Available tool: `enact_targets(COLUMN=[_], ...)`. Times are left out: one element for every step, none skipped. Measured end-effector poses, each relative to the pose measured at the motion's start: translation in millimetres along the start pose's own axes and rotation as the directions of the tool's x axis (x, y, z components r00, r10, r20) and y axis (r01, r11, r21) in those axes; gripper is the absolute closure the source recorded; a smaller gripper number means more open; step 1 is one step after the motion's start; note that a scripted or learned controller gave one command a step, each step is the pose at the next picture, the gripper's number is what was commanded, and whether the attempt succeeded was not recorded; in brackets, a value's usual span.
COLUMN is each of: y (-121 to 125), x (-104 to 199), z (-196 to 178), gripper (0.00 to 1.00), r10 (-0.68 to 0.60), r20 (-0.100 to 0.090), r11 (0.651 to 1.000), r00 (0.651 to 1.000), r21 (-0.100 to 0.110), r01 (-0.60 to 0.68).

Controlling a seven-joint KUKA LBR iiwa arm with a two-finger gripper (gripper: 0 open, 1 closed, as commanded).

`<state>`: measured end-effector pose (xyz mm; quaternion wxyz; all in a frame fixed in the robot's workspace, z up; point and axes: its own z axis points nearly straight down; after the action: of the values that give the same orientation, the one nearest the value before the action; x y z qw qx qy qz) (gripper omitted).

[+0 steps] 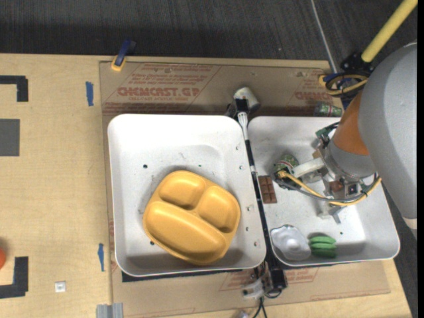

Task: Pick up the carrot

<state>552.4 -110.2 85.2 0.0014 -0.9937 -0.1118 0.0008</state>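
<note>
Arm (391, 124) over right bin (377, 240), gripper (331, 194) low near centre; open or closed, can't tell. Carrot is possibly the orange-green bit (329, 109) at the bin's 12 o'clock rim. Still the approach step; next move needs relocating toward 12.

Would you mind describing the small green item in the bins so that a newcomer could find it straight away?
Look at the right-hand white bin, the one under the grey arm. Along its near edge lies the small green ribbed item, just right of a clear, shiny plastic piece. It is the one green thing there; the left bin holds a big yellow bell pepper.
</note>
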Motion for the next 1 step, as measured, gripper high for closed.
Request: enact_targets(y=[0.0], x=[0.0], z=[0.0], gripper=[0.00], r10=[0.000], r20=[0.000], r11=[1.000], r00=[1.000], r21=[0.000], r01=[0.000])
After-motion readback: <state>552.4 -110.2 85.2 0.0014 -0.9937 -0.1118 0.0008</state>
